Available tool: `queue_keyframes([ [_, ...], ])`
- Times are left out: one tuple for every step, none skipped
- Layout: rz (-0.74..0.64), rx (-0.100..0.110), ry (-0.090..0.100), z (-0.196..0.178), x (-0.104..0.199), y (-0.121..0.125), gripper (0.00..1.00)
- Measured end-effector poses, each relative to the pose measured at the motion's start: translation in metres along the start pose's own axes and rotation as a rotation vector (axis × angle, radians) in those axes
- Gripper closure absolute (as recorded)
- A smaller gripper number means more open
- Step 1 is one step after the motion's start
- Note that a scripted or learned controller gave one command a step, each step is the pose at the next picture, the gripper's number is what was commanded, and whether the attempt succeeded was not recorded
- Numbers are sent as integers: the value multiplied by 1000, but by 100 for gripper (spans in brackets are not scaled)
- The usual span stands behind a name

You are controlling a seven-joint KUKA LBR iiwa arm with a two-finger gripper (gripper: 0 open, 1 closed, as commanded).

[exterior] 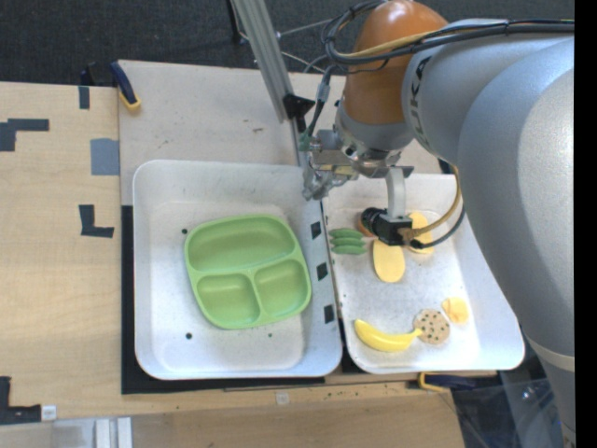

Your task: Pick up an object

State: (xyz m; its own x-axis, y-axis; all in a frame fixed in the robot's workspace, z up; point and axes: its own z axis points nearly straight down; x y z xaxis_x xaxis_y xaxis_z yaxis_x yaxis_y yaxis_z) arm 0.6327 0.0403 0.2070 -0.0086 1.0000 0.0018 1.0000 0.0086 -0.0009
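Saw grey arm (504,138) reaching from right; found gripper (315,183) over the wall between bins, state impossible to tell; noted green plate (247,271) in left bin (159,250), banana (384,336) in right bin (410,292).

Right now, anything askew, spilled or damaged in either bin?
Nothing spilled or visibly damaged. Only oddity: the green plate lies turned askew in the left bin. The gripper sits over the divide between bins, not over any item.

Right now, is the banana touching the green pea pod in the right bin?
Apart. The camera view shows the banana near the front wall of the right bin and the green pea pod farther back, with bare white floor between them.
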Motion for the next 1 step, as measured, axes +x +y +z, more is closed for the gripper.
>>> queue_keyframes([
  [1, 0, -1, -7, 49, 0, 100],
])
